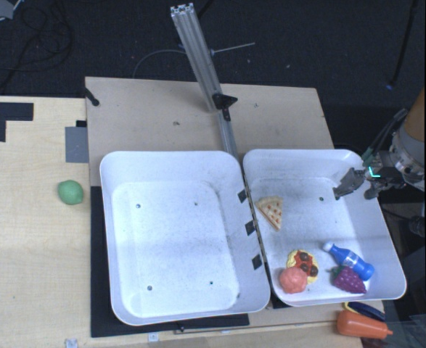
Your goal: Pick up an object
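Careful: your gripper (358, 183) hovers over the right bin's (300, 167) far edge. Whether its pincer stands apart, you cannot tell. It may miss the bottle (349, 260).

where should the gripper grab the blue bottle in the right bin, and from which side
Grip the blue bottle across the middle of its body, coming straight down from above. It lies on its side on the right bin floor, white cap toward the upper left, so its long axis runs diagonally; set the fingers across that axis. Purple grapes crowd its lower side, so descend carefully there.
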`<state>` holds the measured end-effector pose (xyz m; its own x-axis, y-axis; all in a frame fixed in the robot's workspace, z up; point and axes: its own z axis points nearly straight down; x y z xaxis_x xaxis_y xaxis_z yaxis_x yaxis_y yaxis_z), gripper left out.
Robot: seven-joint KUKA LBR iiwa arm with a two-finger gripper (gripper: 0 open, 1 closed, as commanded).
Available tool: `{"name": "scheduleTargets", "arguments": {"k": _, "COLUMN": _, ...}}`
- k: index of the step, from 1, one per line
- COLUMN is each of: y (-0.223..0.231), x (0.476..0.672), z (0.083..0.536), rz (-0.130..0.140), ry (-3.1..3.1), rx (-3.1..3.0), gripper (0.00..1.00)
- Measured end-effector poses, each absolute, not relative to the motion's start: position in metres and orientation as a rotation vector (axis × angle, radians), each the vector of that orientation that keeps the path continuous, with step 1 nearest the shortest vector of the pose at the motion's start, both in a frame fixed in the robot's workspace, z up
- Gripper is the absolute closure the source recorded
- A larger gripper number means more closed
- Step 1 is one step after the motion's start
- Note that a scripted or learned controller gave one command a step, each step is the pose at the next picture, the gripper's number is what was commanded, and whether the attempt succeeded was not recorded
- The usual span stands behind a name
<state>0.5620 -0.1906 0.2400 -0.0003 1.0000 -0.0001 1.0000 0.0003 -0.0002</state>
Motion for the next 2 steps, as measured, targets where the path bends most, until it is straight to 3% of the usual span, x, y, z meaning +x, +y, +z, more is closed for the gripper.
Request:
{"name": "scheduleTargets", "arguments": {"k": 1, "y": -0.191, "x": 0.562, "z": 0.24, "rz": 0.0, "ry": -2.222, "rx": -2.221, "gripper": 0.0}}
{"name": "scheduleTargets", "arguments": {"k": 2, "y": -0.191, "x": 0.564, "z": 0.197, "rz": 0.003, "ry": -2.22, "rx": -2.218, "gripper": 0.0}}
